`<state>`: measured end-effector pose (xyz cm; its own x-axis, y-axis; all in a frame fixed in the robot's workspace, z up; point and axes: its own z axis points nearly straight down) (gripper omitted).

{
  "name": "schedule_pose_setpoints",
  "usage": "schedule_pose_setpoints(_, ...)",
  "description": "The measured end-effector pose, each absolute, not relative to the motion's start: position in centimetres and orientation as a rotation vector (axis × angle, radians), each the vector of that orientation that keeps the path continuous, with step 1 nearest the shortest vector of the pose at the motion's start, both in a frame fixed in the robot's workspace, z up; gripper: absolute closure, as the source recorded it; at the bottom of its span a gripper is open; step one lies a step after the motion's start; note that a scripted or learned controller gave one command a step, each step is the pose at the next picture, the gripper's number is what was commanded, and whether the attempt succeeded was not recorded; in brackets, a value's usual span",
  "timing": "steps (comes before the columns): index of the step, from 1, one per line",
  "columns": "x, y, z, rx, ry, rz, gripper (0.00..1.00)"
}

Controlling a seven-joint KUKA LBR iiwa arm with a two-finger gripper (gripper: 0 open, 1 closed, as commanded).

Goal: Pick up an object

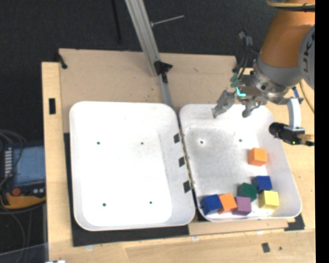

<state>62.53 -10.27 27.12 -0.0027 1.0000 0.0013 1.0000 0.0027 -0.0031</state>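
Gripper (233, 109) spread open, grasping nothing, above far edge of right bin (208, 119). Orange cube (257, 156) lies nearer and to its right, well apart; other cubes (241, 199) along the near wall.

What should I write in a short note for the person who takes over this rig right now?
Gripper: open, holding nothing, above the far edge of the right bin.
Things: all the blocks lie in the right bin. A lone orange block is at the middle right. Along the near edge lie a blue block, a second orange block, a purple block, a green block, a yellow block and another blue block.
Done: nothing picked yet.
Left: lower onto one block, close, lift. The lone orange block looks easiest because it stands apart.
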Motion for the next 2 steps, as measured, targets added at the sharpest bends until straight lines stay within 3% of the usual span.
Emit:
schedule_pose_setpoints(1,62.6,-10.2,27.3,-2.218,-2.224,-0.003,0.0)
schedule_pose_setpoints(2,62.2,-10.6,23.1,-2.223,-2.219,0.007,0.0)
